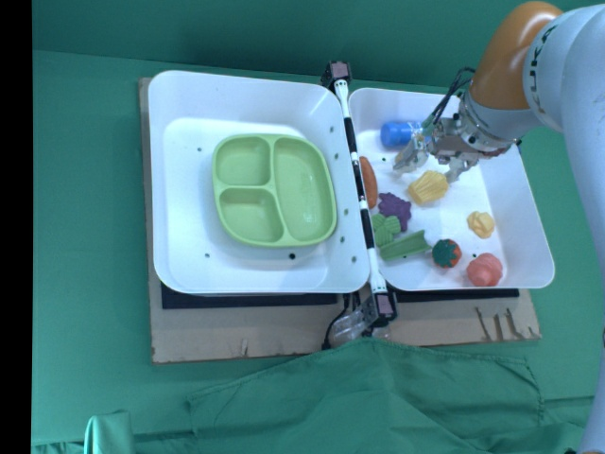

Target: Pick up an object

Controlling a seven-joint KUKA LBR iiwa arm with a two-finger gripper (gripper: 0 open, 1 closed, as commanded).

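Green cloth [397, 395]; corn [427, 187] just beside jaws

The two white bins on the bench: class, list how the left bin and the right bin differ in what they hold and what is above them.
The left bin holds one green divided plate; the right bin holds many small toy foods, such as a yellow corn and a purple grape bunch. The gripper hangs over the right bin, not the left. Both are shallow, white and sit side by side.
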